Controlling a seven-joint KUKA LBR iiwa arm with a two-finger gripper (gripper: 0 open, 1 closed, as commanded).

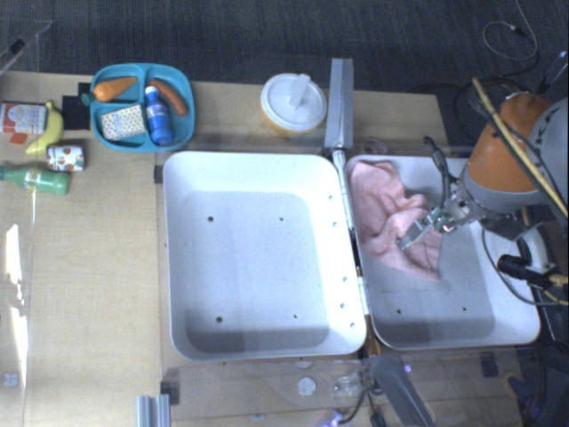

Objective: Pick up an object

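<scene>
No lettering is legible; the small carton's [22,118] print seems blurred.

Dark grey carpeted floor [267,16] beyond the far edge; pale wood-grain counter [89,283] across the left and front; metal divider post [339,105] upright at the far side; clear plastic sheet [18,274] catching bright glare at the left; black cables [511,34] looped over the floor, far right.

The arm [511,163] enters from the frame's right edge, its orange band at upper right. The gripper [418,231] sits right of centre, pointing left and down. Its fingers [411,237] stand slightly parted.
</scene>
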